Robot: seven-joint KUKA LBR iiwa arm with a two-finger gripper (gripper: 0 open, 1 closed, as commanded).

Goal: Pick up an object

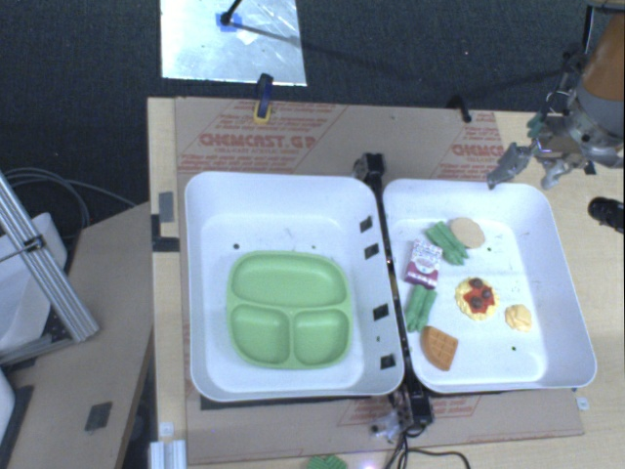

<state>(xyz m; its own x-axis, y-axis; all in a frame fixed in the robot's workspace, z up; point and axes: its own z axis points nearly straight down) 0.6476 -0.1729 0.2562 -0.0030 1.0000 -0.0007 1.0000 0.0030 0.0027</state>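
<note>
My gripper hangs above the far right corner of the right bin, fingers spread apart with nothing between them. Inside that bin lie several toy foods: a green bean pod, a tan cookie, a pink-and-white packet, another green pod, a small pizza with red topping, a yellow lump and an orange waffle wedge. All of them rest well below and left of the gripper.
The left bin holds a green three-compartment plate. A yellow-and-blue clamp sits at the bench's far edge. A metal sheet lies on the dark floor behind. An aluminium frame stands at the left.
</note>
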